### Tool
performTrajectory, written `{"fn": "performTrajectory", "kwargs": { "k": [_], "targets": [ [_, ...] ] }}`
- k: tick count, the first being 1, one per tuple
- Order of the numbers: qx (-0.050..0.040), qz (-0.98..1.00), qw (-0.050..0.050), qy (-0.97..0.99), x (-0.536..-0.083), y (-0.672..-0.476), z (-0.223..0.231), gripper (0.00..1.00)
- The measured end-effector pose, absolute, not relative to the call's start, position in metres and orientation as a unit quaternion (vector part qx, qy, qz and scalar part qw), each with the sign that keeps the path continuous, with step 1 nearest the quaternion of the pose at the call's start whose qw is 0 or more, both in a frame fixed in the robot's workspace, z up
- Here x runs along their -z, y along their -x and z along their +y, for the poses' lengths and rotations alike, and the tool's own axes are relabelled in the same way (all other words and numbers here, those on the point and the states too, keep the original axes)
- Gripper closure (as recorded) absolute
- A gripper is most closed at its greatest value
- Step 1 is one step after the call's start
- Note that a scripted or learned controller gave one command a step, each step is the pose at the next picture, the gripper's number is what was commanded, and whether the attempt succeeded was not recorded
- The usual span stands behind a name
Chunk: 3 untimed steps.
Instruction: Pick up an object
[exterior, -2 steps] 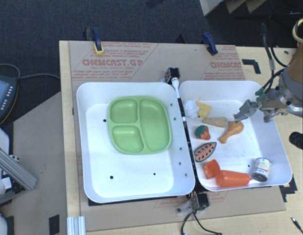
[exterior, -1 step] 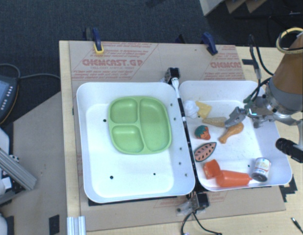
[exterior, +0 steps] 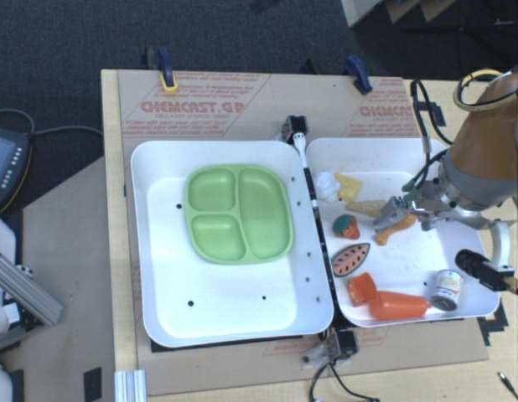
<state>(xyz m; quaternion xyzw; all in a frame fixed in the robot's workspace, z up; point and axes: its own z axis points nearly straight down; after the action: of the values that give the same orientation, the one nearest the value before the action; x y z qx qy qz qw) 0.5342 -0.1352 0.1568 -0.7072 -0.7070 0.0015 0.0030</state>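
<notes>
The right bin [exterior: 385, 146] holds several small objects. A tan, bone-like piece [exterior: 390, 224] lies near its middle. My gripper [exterior: 412, 208] hangs right at that piece's right end, touching or just above it. A thin tan strip [exterior: 370, 208] runs leftward beside it. Further left are a white lump [exterior: 327, 188], a yellow wedge [exterior: 349, 188] and a small orange-and-green fruit [exterior: 346, 225]. Toward the front lie an oval seeded slice [exterior: 350, 259], a red block [exterior: 362, 288], an orange carrot [exterior: 400, 306] and a small can [exterior: 447, 290].
A green divided plate [exterior: 240, 214] sits in the left bin [exterior: 225, 300]. A black ridge [exterior: 312, 216] separates the two bins. A black cylindrical part [exterior: 481, 268] juts in at the right bin's right side. Cables [exterior: 427, 111] run along the bench's back right.
</notes>
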Motion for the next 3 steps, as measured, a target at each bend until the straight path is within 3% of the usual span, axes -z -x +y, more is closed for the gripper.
{"fn": "performTrajectory", "kwargs": {
  "k": [1, 2, 3],
  "targets": [
    [-0.0015, -0.707, 0.003, 0.707, -0.096, -0.527, -0.13, 0.0],
    [-0.0009, -0.707, 0.002, 0.707, -0.084, -0.526, -0.13, 0.0],
    [0.0002, -0.706, 0.0, 0.708, -0.095, -0.527, -0.13, 1.0]
  ]
}}
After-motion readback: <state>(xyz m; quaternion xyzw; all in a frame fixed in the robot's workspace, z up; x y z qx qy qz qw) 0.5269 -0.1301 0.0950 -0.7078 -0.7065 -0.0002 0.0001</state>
